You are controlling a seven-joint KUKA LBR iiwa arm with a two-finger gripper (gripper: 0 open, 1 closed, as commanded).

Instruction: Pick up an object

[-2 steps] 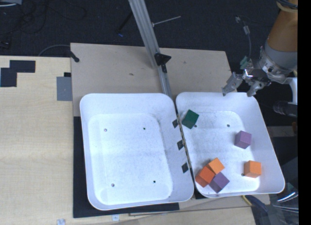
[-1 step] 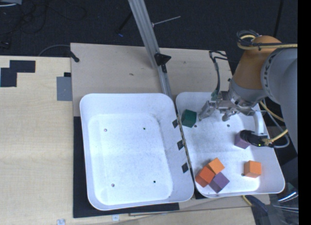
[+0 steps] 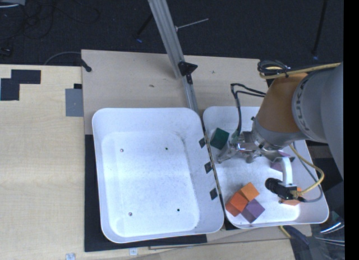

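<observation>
In the right bin (image 3: 317, 211), a dark green block (image 3: 219, 138) lies near the upper left corner. An orange block (image 3: 250, 190) sits in the lower part, touching a darker orange block (image 3: 236, 203) and a purple block (image 3: 253, 211). My gripper (image 3: 231, 151) is low inside the right bin, just right of and below the green block and well above the orange and purple group. Nothing is visibly held in it.
The large left bin (image 3: 106, 141) lies beside the right one, with black clips along the shared wall (image 3: 206, 166). A slanted metal rail (image 3: 168, 34) rises behind the bins. My arm covers the right bin's upper right part.
</observation>
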